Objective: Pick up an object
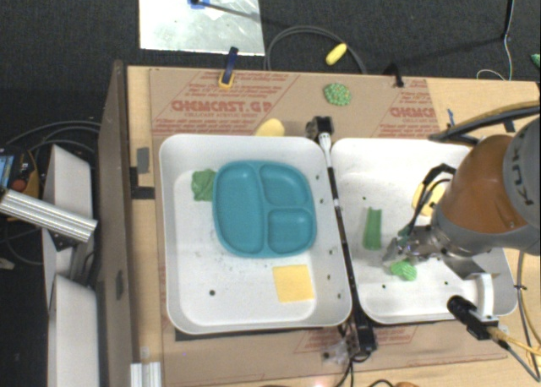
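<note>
— Green is what catches the eye in the right bin (473,313): what lies there?

— Two green things. An upright-looking green block (373,228) lies left of the bin's middle, and a small knobbly green piece (405,270) sits lower, toward the bin's bottom centre. Something yellow (420,198) peeks out beside the arm's cables, higher up.

— And the arm?

— The grey arm (494,199), with its orange band, reaches in from the right side of the frame and bends down over that bin. Its pincer (403,252) is low, just above the small green piece, close to touching it, with the green block just to its left and apart.

— Is the pincer spread or pressed together?

— I cannot tell; the tip is small and blurred against the white.

— What about the left bin (182,233)?

— A teal divided plate (264,209) fills its middle. A green leafy piece (203,183) touches the plate's left edge, and a yellow square (293,282) lies below the plate, near the bin's lower rim.

— Anything on the bench outside the bins?

— On the brown cardboard sheet (211,106) above them, a round green dotted thing (337,94) sits upper centre, and a yellow lump (270,128) rests at the left bin's top rim.
</note>
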`<action>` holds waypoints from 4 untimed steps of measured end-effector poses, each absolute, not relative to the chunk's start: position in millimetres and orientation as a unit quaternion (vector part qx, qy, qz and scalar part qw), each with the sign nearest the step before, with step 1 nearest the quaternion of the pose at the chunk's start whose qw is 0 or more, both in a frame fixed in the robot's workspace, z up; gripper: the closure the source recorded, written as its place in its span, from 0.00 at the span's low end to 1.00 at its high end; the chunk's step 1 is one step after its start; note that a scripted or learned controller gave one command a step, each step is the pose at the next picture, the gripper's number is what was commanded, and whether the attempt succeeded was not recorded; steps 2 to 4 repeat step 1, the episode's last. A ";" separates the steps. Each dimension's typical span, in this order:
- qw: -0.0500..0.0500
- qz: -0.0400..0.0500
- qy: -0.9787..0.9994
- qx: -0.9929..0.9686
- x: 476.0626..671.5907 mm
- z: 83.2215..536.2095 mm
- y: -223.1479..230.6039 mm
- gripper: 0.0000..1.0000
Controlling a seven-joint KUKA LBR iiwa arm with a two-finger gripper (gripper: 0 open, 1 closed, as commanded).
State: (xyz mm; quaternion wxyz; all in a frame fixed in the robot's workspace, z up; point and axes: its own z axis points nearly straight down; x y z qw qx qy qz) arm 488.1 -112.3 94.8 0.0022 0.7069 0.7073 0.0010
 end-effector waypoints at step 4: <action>0.004 0.005 0.711 0.703 537.0 190.0 -58.8 1.00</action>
